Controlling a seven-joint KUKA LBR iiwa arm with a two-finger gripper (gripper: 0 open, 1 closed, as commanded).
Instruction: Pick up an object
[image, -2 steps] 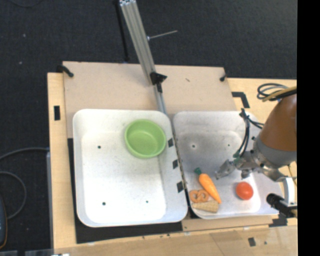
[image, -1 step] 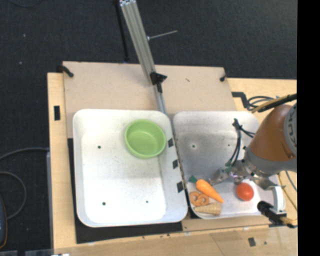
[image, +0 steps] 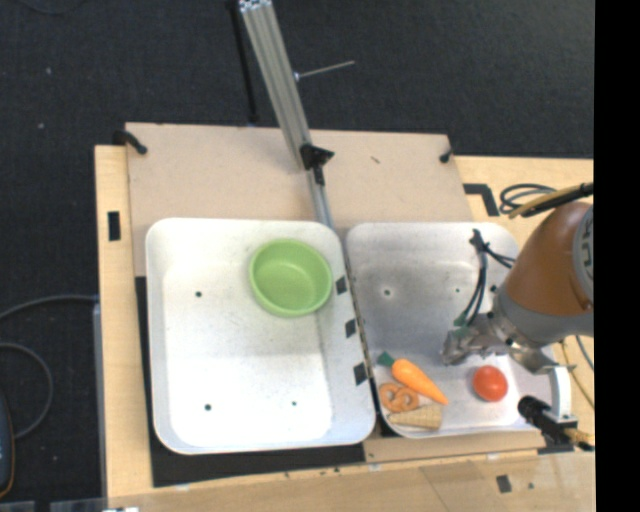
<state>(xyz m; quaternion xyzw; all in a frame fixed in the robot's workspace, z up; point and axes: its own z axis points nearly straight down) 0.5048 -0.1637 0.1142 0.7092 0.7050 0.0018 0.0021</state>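
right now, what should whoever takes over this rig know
Pincer: low inside the right bin, over its near right part; whether it is open or shut can't be made out, and nothing is visibly held.
Right bin: carrot, pretzel and a pale wedge lie clustered at the near edge; red tomato lies just right of them, close beside the pincer.
Left bin: green bowl upright near its far right corner.
Done: no object lifted yet.
Left: grasp one item, probably the tomato or carrot, and raise it.
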